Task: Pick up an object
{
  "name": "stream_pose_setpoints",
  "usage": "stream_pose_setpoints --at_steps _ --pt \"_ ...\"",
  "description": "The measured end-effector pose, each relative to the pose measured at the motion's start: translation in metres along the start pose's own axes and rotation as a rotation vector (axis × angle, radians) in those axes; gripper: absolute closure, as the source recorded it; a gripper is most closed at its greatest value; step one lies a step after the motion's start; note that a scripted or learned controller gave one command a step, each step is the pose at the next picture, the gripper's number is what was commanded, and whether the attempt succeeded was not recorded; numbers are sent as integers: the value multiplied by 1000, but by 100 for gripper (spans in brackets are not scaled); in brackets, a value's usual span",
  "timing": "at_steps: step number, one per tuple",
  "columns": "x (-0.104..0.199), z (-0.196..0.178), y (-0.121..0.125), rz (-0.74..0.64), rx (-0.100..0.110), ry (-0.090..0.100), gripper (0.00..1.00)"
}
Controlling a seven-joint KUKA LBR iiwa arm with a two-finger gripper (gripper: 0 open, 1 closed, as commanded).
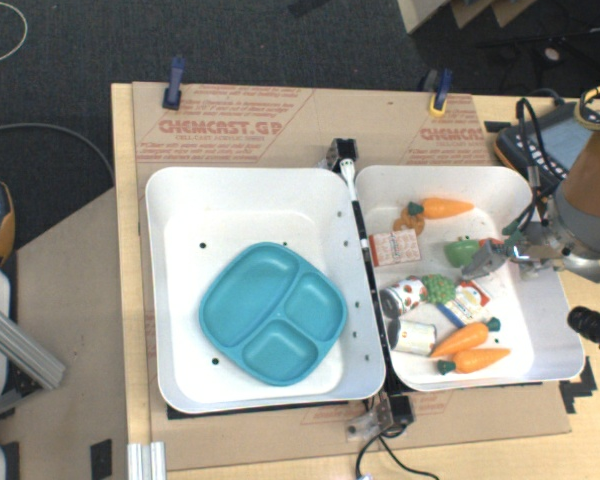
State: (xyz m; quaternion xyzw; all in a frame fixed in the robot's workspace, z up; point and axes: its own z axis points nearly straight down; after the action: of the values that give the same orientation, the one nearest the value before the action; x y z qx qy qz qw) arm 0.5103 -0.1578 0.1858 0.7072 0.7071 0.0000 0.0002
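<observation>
the bench bears two shallow white bins side by side. the left bin [170, 268] holds a blue divided plate [272, 312] with three compartments, lying a little toward the near side. the right bin [540, 353] holds a scatter of toy food. a toy carrot [446, 208] lies near the far wall, with a small orange and brown piece [410, 222] just left of it. a red and white carton [394, 248] sits by the bin's left wall. a green toy vegetable [464, 252] lies near the middle. further toward the near side are a small white and red packet [408, 294], a green broccoli-like piece [439, 289], a blue and white packet [461, 305] and a white can [415, 337]. two more carrots [467, 348] lie side by side at the near edge.

the arm reaches in from the right, and the gripper [492, 256] sits low over the right bin, just beside the green toy vegetable. whether the gripper is open or closed cannot be told from here, and nothing is seen held.
</observation>
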Motion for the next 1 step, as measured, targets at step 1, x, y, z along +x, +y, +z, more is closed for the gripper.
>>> stream_pose_setpoints --at_steps 1 --pt "28 104 72 -5 -2 2 0"
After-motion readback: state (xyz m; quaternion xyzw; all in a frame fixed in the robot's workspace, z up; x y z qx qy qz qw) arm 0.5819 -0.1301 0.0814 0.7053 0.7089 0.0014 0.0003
